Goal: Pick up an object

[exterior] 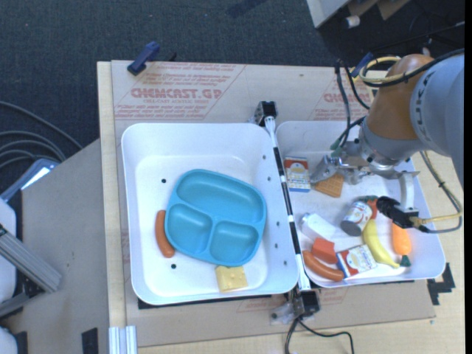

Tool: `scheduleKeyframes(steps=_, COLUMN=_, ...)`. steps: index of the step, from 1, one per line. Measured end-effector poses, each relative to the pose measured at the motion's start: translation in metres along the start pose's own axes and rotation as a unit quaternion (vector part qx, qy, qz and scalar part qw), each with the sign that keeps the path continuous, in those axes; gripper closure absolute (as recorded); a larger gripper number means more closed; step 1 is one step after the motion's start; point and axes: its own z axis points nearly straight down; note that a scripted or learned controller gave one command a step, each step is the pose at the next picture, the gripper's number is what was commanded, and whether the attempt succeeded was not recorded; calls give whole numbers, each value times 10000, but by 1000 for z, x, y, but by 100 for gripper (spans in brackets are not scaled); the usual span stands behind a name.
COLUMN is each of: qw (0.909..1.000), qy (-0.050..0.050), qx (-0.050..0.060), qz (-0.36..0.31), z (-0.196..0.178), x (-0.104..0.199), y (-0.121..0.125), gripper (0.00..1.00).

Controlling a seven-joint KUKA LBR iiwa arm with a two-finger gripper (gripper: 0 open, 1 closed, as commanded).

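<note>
two shallow white plastic bins sit side by side on the tabletop (pixel 184 87). the left bin (pixel 140 198) holds one smooth blue three-part plate (pixel 214 216), one sausage (pixel 164 233) and one yellow cheese block (pixel 231 278). the right bin (pixel 428 260) holds one curved banana (pixel 377 243), one carrot (pixel 400 240), one small can (pixel 356 216), two little cartons (pixel 296 174), another sausage (pixel 322 266) and a tan wedge (pixel 330 186). the gripper (pixel 333 169) hangs over the upper middle of the right bin, just above the wedge; i cannot tell how wide it stands.

Fixed overhead camera, slanted down on both bins (pixel 140 198) (arm (pixel 435 102) entering right)
</note>
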Motion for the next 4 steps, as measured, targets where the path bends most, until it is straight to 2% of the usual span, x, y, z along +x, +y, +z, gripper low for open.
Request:
scheduleKeyframes(steps=1, qw=10000, qy=-2, qx=-8, qz=4, z=-10, x=0, y=0, gripper=100)
scheduleKeyframes(steps=2, qw=10000, qy=-3, qx=-14, qz=-7, z=-100, x=84, y=-23, gripper=100)
scheduleKeyframes(steps=3, qw=10000, qy=-2, qx=-9, qz=-7, z=-162, x=144, y=-74, gripper=100)
scheduleKeyframes(steps=4, qw=10000, qy=-1, qx=8, qz=3, z=-171, x=140, y=-131, gripper=100)
